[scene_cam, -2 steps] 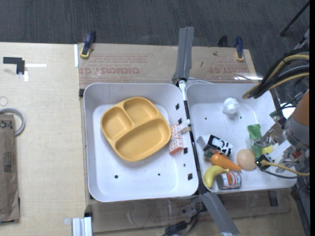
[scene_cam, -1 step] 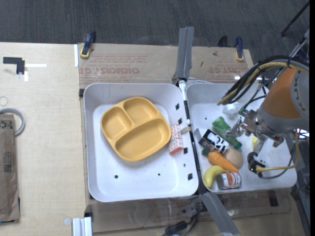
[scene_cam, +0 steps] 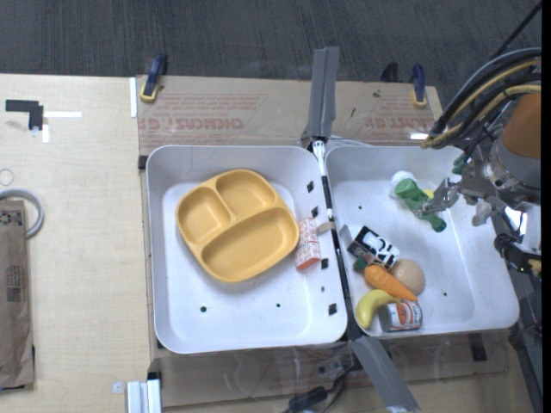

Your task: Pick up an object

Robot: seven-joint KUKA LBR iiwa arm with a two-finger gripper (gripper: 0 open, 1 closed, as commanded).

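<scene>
My gripper (scene_cam: 447, 193) hangs over the back right part of the right bin (scene_cam: 482, 274), under the orange-banded wrist. Right beside it, to the left and slightly below, lies a green and white object (scene_cam: 415, 196), whose green end runs up against the gripper. Further forward in the same bin sits a cluster: a black and white item (scene_cam: 375, 248), a carrot (scene_cam: 388, 282), a beige ball (scene_cam: 411, 274), a yellow banana (scene_cam: 369, 309) and a small can (scene_cam: 401, 317).
The left bin (scene_cam: 172, 299) holds a yellow divided plate (scene_cam: 238, 224) and a red and white packet (scene_cam: 308, 243) by the divider. A grey post (scene_cam: 323, 93) stands behind the bins. Cables (scene_cam: 482, 84) arc over the back right corner.
</scene>
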